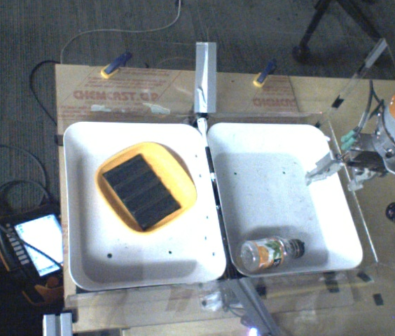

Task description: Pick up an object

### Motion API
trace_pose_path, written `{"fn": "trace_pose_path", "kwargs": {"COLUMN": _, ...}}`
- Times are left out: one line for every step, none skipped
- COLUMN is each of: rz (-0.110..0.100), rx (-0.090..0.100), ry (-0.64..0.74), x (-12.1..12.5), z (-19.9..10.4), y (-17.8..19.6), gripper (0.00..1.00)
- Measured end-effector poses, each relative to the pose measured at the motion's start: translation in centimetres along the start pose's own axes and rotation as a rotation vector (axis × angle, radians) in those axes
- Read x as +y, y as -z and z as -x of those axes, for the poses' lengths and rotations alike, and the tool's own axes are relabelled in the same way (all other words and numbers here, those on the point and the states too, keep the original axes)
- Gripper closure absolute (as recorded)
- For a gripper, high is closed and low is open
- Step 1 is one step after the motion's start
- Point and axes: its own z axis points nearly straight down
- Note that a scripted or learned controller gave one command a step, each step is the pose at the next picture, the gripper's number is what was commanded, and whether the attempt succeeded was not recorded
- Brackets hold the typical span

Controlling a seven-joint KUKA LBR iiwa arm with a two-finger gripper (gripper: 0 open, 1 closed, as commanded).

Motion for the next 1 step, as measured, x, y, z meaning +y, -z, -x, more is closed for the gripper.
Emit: {"fn": "trace_pose_path", "kwargs": {"rz": -0.003, "rx": 0.001, "ry": -0.096, "x": -1.12, "z": -10.15, "y": -8.79, "gripper": 0.00}}
